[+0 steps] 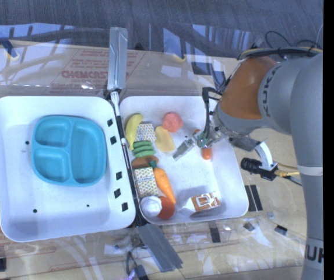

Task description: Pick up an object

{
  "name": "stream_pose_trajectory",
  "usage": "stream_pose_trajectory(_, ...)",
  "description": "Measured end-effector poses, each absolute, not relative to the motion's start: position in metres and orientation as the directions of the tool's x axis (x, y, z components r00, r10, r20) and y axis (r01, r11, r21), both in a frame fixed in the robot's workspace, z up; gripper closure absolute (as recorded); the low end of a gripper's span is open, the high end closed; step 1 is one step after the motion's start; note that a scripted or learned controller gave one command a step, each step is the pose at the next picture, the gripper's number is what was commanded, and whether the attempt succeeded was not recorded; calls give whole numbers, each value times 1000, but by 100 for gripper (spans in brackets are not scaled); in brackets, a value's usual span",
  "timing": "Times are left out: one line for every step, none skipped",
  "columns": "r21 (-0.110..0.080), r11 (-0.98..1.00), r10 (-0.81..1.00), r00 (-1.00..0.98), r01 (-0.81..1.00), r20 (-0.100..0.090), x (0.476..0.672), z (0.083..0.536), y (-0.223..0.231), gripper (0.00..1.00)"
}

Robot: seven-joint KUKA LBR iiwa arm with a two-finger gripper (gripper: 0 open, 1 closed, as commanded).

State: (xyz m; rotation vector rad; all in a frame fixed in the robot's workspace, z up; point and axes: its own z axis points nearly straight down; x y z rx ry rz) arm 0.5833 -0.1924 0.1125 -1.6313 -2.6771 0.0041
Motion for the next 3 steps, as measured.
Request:
stream_pose_trajectory(-5, 497, 868, -497, 868, 4, 485, 89, -132, 0)
stream_pose_trajectory(-5, 311, 950, -311, 950, 2, 564, 89, -126, 0)
stream_pose_trajectory(-5, 342, 940, -342, 940, 2, 617, 88, -116, 0)
